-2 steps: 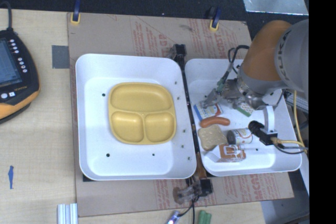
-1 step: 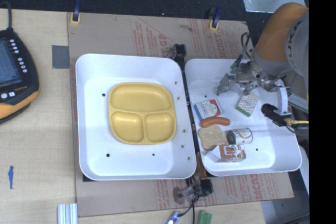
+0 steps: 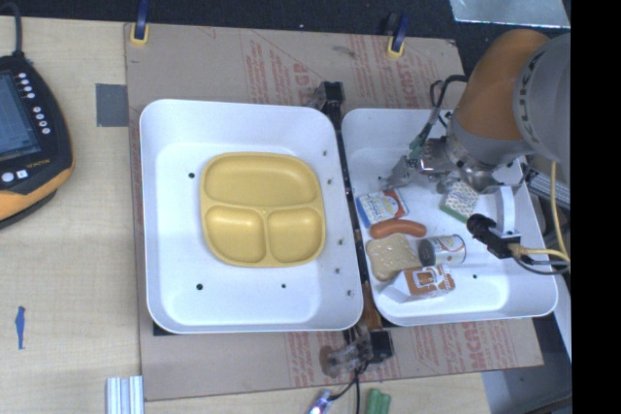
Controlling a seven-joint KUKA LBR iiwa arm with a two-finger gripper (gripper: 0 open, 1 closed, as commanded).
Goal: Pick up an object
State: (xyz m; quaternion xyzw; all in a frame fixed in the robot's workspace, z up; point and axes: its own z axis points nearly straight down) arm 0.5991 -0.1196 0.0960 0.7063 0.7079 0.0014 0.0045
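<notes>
At the far left edge a black and orange handheld pendant point(image 3: 24, 145) lies on the surface. The left bin point(image 3: 165, 296) holds a yellow divided plate point(image 3: 262, 208). In the right bin point(image 3: 505, 301) lie a sausage point(image 3: 398, 229), a toast slice point(image 3: 390, 256), and a small can point(image 3: 446, 250). The tool point(image 3: 422, 162) hangs low over that bin's upper part; its opening cannot be told.

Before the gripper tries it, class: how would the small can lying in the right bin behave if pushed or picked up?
The can lies on its side, so a push would probably roll it. Its smooth round body may slip between fingers. The sausage and bread slice lie close, so they might get nudged.
</notes>
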